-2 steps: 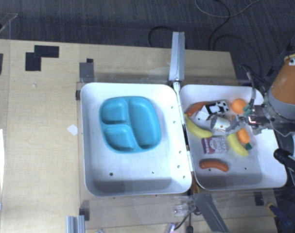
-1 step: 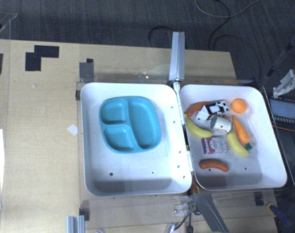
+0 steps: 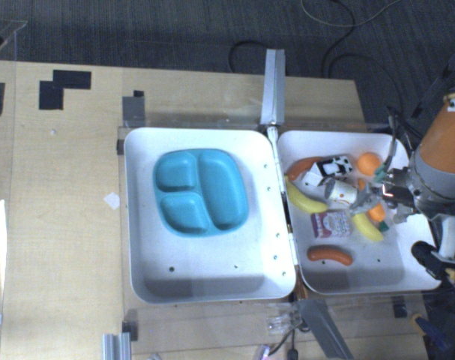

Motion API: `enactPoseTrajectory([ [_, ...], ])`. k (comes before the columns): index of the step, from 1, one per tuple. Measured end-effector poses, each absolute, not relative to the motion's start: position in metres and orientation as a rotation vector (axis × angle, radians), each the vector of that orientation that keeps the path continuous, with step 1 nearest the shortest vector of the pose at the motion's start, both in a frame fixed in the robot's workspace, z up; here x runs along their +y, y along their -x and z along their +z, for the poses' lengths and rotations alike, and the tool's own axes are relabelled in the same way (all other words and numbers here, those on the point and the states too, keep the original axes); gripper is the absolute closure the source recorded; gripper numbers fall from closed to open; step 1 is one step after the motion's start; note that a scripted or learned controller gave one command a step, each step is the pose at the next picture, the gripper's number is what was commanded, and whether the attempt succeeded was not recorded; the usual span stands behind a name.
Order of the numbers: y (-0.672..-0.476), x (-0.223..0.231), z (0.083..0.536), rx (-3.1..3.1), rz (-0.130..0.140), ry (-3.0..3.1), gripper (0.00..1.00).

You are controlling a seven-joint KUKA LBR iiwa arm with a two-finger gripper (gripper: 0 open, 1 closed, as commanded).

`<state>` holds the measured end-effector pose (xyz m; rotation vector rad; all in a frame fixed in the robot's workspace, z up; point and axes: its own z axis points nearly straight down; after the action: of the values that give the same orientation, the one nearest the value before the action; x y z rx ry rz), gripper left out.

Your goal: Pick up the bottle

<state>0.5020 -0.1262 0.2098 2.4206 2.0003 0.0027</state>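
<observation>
Bottle (image 3: 326, 174): small, white body with black patches (cow-like markings).
Pose: lying on its side, tilted slightly across the frame.
Place: right of centre, in the upper part of the right-hand bin (image 3: 407, 272), amid the toy food.

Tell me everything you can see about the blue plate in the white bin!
The blue plate lies flat in the left bin, a little above the bin's middle. It is bright turquoise, looks like smooth plastic, and has rounded corners. Raised ridges split it into three sections: two smaller ones on the left, one above the other, and one large one on the right. Nothing lies on it, and it touches nothing except the bin floor under it.
</observation>
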Motion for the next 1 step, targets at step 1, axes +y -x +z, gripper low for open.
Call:
enactPoseTrajectory([
  [1,-0.5154,-0.1960,0.3590,2.077,0.005,-2.349,0.00],
])
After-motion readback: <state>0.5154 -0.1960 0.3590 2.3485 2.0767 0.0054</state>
